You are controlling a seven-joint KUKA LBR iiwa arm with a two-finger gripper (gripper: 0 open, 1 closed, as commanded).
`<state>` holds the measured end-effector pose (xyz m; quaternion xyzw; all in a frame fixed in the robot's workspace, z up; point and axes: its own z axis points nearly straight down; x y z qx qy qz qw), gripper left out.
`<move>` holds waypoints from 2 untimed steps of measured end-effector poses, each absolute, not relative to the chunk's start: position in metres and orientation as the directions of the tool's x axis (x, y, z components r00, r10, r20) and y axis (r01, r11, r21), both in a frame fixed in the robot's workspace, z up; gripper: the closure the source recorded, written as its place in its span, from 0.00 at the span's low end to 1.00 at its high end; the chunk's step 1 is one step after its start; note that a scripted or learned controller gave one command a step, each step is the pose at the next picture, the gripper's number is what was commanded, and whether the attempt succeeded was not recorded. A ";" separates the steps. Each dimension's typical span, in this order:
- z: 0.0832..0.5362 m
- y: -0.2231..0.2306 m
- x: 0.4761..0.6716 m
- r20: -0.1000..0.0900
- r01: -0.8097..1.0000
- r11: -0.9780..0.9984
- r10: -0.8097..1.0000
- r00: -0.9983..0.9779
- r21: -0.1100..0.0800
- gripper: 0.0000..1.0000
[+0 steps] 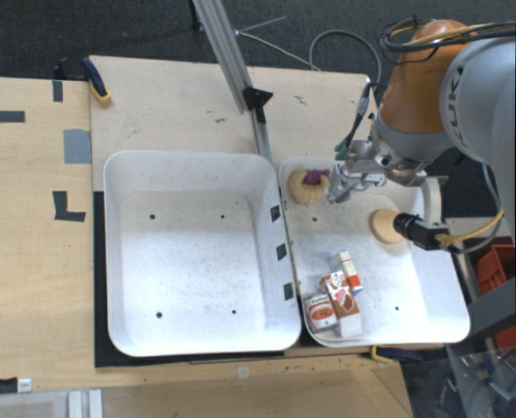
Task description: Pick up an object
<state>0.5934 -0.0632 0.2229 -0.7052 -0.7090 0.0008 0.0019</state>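
Observation:
In the right bin (432, 312) lie a tan pastry with a purple centre (308, 185) at the far left corner, a round tan bun (385, 226) near the right wall, and a red-and-white carton (343, 292) beside a small can (320, 312) at the near side. My gripper (342, 187) hangs over the far part of this bin, just right of the pastry, pointing down. Its tips are near the pastry's right edge; I cannot tell whether they touch it.
The left bin (188, 251) stands beside the right one. A slanted metal rail (232, 59) comes down to the bins' shared far corner. Cables (345, 50) loop behind the arm at the back right. The wooden bench (31, 190) extends to the left.

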 end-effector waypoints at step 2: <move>0.230 0.037 0.564 0.002 1.000 0.007 1.000 -0.007 -0.002 1.00</move>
